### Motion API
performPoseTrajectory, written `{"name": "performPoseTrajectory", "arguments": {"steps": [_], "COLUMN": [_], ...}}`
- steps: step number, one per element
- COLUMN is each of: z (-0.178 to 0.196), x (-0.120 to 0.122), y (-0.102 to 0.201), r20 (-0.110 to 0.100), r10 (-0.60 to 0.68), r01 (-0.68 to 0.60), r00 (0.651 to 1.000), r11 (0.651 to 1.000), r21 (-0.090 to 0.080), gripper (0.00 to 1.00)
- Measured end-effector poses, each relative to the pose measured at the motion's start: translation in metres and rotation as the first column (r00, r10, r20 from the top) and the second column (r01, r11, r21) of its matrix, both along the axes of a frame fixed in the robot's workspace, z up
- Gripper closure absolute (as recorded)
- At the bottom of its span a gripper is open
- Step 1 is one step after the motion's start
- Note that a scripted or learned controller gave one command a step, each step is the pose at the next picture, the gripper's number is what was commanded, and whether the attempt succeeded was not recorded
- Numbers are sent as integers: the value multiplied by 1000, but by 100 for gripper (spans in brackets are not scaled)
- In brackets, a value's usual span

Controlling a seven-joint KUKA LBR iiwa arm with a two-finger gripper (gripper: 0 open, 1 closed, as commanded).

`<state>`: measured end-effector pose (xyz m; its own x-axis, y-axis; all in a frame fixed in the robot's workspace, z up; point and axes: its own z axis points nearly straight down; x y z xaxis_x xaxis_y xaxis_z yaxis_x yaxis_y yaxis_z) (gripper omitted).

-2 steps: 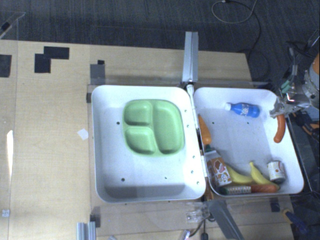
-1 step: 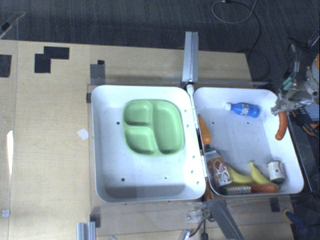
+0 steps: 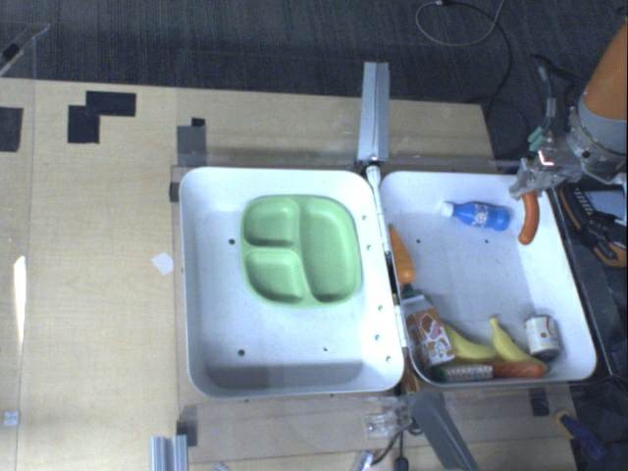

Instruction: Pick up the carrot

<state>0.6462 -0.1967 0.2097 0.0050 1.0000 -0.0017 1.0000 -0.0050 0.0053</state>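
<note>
My end effector (image 3: 535, 170) hangs over the right bin's (image 3: 579, 292) far corner, its opening unclear, nearer the sausage (image 3: 530, 219) than the carrot (image 3: 400, 255), so I risk grabbing wrongly.

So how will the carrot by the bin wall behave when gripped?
The carrot looks rigid and tapered, so it should lift without drooping. Its smooth, round body may slip or roll. It lies against the right bin's left wall, which likely blocks rolling but leaves little room on that side.
</note>
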Motion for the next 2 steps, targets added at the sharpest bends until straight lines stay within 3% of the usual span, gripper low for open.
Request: {"name": "performPoseTrajectory", "arguments": {"steps": [1,2], "z": [-3,2], "x": [-7,20], "y": [44,6], "r20": [0,2], "r10": [195,-36], "r01": [-195,36], "r00": [981,999], "r11": [981,999], "r21": [0,0], "gripper": [100,100]}}
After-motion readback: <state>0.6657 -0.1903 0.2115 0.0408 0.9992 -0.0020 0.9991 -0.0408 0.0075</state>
